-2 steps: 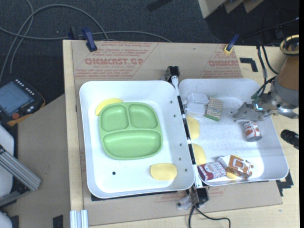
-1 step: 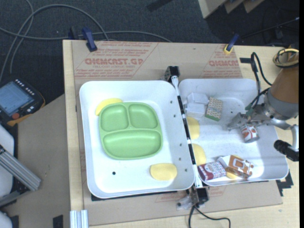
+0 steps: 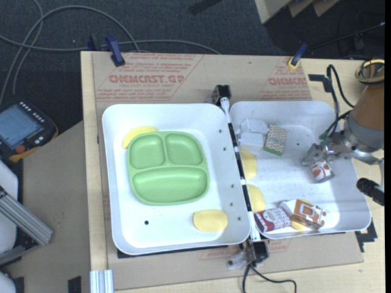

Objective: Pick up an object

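One arm: it reaches in from the right over the right bin (image 3: 360,215), its claw (image 3: 319,154) lowered near the bin's right side.
Claw state: cannot be told from this view.
Object: a small red-and-white packet (image 3: 322,172), crumpled, lying on the bin floor.
Position: the packet sits just below the claw tips, touching or nearly so; which, the view leaves unclear.

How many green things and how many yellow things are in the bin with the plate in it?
Green: 1, the divided plate
Yellow: 2, the upper yellow lump tucked at the plate's upper left corner, and the lower yellow lump lying apart below the plate
Total: 3
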Tool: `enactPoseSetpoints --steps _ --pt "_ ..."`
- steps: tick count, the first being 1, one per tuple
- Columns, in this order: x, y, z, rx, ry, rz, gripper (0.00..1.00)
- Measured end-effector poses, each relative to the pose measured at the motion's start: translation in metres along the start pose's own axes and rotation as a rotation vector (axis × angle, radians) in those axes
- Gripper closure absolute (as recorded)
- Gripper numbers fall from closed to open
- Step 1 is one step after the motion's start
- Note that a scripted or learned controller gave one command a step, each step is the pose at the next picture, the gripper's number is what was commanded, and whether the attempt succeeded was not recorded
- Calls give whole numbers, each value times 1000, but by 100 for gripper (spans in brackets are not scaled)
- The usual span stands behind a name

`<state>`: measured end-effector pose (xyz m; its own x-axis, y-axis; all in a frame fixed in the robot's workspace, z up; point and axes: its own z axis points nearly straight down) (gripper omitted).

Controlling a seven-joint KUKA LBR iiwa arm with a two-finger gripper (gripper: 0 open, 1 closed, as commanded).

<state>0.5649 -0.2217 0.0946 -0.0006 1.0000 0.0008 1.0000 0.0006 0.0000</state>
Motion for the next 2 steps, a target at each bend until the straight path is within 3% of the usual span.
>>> enactPoseSetpoints --steps 1,2 --pt "85 -38 -82 1 1 -1 100" --pt "157 -62 -90 3 1 -1 100"
